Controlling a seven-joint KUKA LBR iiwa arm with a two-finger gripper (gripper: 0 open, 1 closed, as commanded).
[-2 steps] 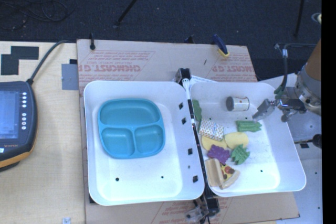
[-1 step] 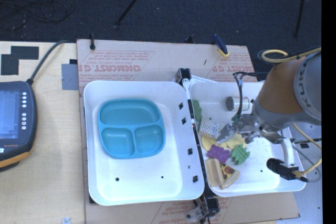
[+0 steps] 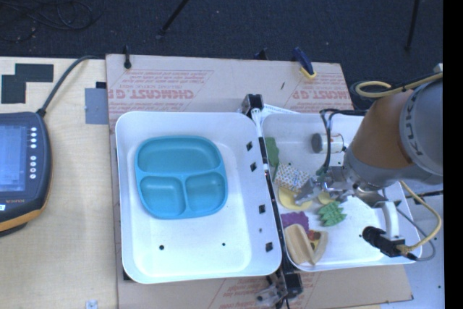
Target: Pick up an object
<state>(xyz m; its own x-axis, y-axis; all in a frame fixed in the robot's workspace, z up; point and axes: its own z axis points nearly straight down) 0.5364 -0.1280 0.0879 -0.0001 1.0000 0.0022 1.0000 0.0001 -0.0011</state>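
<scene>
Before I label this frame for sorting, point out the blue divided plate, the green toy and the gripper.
blue divided plate (image 3: 181,177): camera view, central ridge between compartments.
green toy (image 3: 332,213): camera view, middle of its body.
gripper (image 3: 312,192): camera view, between its fingertips.

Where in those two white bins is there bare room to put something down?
The left bin has bare floor below the blue divided plate and a strip along its right wall. The right bin is crowded: a green toy, a patterned piece, a yellow item and a tan one cluster by the pincer. Its upper part is barer.
</scene>
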